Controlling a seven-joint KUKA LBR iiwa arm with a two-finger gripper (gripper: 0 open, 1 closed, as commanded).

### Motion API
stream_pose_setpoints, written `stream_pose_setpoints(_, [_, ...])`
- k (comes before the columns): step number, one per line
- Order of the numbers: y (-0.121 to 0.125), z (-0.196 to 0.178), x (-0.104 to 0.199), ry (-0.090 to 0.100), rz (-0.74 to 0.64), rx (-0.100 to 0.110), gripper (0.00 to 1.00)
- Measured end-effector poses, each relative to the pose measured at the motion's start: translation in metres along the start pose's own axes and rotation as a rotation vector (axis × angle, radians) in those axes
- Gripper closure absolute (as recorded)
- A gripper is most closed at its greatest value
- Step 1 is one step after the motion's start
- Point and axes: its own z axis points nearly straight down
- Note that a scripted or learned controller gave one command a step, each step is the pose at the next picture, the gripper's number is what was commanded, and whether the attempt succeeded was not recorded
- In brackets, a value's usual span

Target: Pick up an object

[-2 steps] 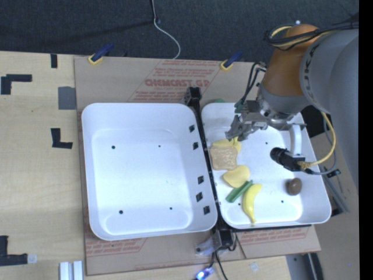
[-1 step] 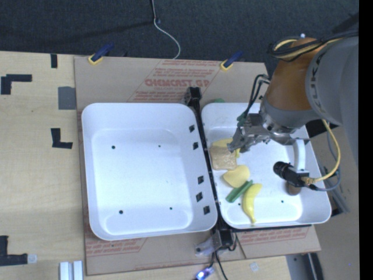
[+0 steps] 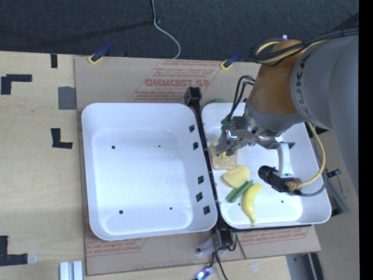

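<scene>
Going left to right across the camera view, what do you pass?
Left bin → black divider clips → green bean → yellow banana → black part on the arm

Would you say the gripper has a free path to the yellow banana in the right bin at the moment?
Probably yes. The banana lies uncovered near the right bin's front edge, with only a green piece touching its side. The gripper is above the neighbouring items.

A white bin (image 3: 140,174) is seen left of the jaws, a second bin (image 3: 312,214) lying beneath them. Both are borne by a cardboard sheet (image 3: 175,80). Two blue clamps (image 3: 100,52) (image 3: 232,59) are fixed beyond the jaws, before a dark cloth (image 3: 87,10).
</scene>
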Motion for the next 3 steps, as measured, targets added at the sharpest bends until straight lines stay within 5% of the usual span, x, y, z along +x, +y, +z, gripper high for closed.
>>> stream_pose_setpoints(1, [0.015,-0.008,-0.041,-0.002,0.005,-0.003,1.00])
stream_pose_setpoints(2, [0.013,0.007,0.035,0.000,-0.003,0.000,1.00])
stream_pose_setpoints(3, [0.055,-0.076,-0.003,-0.004,0.004,-0.012,1.00])
